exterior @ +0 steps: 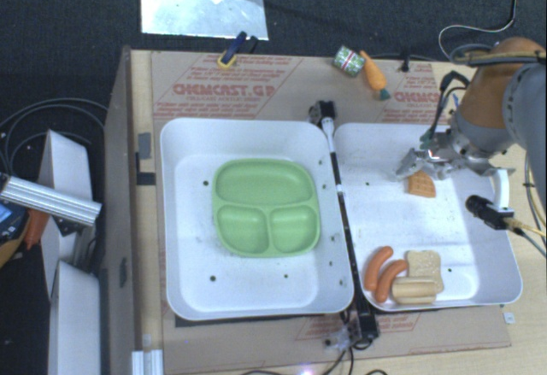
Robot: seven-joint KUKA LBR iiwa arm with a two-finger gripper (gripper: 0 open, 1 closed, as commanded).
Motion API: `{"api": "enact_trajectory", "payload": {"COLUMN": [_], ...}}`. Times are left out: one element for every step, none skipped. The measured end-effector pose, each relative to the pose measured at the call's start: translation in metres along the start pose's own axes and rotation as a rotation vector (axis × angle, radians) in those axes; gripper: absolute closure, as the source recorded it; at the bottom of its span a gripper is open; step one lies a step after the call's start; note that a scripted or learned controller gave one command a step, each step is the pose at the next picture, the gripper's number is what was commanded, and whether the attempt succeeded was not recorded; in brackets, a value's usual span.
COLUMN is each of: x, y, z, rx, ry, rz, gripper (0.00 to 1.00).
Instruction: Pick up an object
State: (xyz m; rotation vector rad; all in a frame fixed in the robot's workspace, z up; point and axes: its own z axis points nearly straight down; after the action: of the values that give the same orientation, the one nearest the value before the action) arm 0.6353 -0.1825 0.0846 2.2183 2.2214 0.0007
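Cracker (420, 186): orange wedge, flat on floor of right bin (504, 279), upper middle, apart from sausages (382, 271) & bread (423, 265). Tool (416, 164) w/ fingers spread wide, just above its top edge, not gripping; prob. lined up to grab.

"CHEMCAST GP" stands in red print on the brown protective paper sheet (256, 79) under the bins; a partial repeat is at its right end.
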Motion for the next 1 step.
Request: {"api": "enact_trajectory", "payload": {"x": [0.0056], "y": [0.0018], "z": [-0.0003], "rx": [0.0], "ry": [0.0], "rz": [-0.003], "gripper": [0.0]}}
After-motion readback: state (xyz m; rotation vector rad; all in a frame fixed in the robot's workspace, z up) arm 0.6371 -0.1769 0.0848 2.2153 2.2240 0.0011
